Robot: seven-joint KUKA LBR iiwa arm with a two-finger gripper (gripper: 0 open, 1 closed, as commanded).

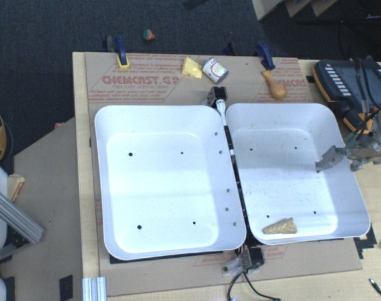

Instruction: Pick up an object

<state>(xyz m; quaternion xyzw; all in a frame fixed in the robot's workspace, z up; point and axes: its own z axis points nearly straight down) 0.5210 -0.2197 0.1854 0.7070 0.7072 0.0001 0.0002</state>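
A tan, wedge-shaped object (280, 226) lies near the front edge of the right bin (284, 121). It is the one object inside the bins. My gripper (331, 158) reaches in over the right rim of that bin at mid height, low above the floor. It is well behind and to the right of the tan object and does not touch it. Nothing shows in its grasp. The left bin (159, 115) sits beside it, with only small dark dots on its floor.
On the bench behind the bins lie a yellow piece (192, 68), a small white box (214, 70) and a wooden-handled item (275, 86). Blue clamps (121, 50) (262, 54) hold the board. A black device (341, 80) with cables sits at the far right.
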